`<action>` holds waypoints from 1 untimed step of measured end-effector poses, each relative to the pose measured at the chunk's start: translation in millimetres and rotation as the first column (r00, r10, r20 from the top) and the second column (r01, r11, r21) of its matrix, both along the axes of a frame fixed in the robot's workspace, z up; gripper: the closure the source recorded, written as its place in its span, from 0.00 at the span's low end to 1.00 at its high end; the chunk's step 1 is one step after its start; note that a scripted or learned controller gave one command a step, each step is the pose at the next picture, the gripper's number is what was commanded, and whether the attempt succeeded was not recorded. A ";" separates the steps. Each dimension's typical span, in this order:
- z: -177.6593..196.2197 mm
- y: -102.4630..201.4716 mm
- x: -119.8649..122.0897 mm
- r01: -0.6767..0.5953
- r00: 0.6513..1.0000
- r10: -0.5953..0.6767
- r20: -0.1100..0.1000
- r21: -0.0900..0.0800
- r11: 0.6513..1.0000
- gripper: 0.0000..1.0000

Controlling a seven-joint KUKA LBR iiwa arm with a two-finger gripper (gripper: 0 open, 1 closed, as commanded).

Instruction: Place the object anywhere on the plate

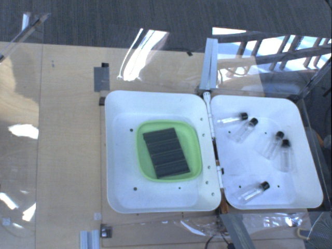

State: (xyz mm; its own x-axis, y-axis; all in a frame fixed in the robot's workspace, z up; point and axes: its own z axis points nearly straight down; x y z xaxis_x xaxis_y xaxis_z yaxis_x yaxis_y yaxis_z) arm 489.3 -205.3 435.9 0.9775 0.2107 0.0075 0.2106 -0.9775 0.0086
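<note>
1. Gripper: its state cannot be told from this view.
2. The block (pixel 165 153) already lies flat on the green plate (pixel 193 148) in the left bin (pixel 155 105).
3. Judged: placement looks done; any retreat should go straight up, clear of the vials (pixel 254 190) beside it.

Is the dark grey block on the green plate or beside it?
On it: the dark grey block lies flat inside the green plate, green rim visible all around.
</note>
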 end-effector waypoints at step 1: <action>0.1 0.1 0.0 0.000 1.000 0.000 0.000 0.000 1.000 0.00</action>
